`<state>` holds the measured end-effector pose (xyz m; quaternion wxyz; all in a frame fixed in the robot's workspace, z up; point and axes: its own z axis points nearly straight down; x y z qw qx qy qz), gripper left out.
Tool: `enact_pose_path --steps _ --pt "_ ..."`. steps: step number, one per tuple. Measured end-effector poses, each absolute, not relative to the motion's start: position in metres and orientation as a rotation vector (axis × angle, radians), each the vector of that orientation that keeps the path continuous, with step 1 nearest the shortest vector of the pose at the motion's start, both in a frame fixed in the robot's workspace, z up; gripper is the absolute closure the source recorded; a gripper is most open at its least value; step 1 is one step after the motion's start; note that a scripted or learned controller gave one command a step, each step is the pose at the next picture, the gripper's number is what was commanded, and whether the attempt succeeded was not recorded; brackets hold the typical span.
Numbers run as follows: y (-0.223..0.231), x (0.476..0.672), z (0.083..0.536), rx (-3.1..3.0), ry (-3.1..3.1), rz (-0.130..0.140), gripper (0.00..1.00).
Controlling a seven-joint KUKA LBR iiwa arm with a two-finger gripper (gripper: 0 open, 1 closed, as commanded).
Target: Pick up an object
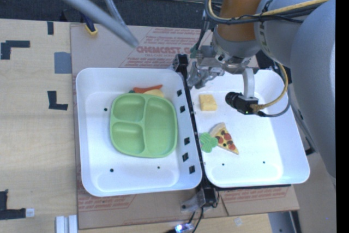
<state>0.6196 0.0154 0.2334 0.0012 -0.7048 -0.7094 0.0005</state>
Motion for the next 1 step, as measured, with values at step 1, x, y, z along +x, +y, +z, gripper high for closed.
enact_pose_path --steps 1 --pt "0.0603 0.6006 0.2202 -2.214 -2.225 0.004 1.00"
